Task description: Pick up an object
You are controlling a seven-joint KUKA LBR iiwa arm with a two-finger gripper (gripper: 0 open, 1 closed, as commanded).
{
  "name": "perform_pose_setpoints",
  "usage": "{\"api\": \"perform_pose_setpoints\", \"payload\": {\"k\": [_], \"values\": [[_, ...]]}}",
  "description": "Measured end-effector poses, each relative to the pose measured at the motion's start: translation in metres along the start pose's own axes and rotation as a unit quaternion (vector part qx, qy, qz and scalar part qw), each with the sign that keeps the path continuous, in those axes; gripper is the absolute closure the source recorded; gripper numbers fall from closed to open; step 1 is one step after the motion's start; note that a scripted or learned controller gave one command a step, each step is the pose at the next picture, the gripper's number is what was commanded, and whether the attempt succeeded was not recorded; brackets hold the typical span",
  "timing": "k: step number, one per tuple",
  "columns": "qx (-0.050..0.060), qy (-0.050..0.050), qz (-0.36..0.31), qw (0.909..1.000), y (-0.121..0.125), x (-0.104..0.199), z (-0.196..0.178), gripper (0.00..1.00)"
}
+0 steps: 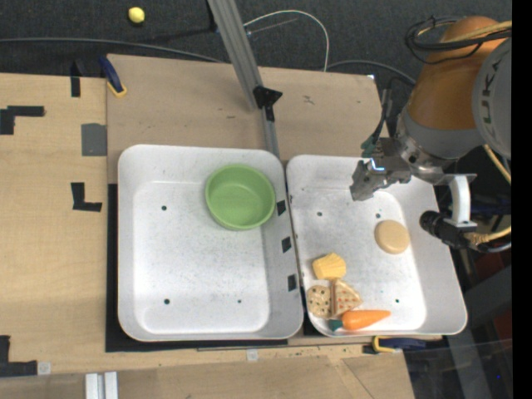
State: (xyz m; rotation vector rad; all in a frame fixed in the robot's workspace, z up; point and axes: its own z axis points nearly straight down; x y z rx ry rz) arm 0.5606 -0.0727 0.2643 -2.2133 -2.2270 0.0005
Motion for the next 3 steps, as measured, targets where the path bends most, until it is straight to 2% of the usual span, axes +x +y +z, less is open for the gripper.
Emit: {"api": "perform_pose_setpoints", "payload": {"k": [3], "values": [[0.000, 0.000, 0.000, 1.0000, 0.040, 0.145, 0.016, 1.00]]}}
